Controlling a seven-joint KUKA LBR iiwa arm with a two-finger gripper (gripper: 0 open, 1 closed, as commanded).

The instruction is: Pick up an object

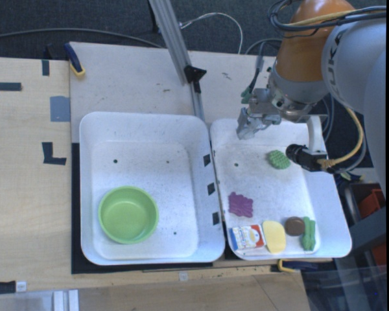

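My gripper (pixel 246 128) hangs over the far left part of the right bin (pixel 324 203), above bare floor, with nothing visible between its fingers. A small green textured object (pixel 279 159) lies to its right. A purple ridged piece (pixel 240 205) rests mid-bin. Along the near edge sit a red-and-white packet (pixel 246 237), a yellow piece (pixel 274 236), a brown round object (pixel 294 226) and a green elongated object (pixel 308 233).
The left bin (pixel 91 173) holds a light green bowl (pixel 128 214) near its front left corner. A grey metal pole (pixel 175 37) slants down to the bins' far junction. The arm's body and cables crowd the upper right.
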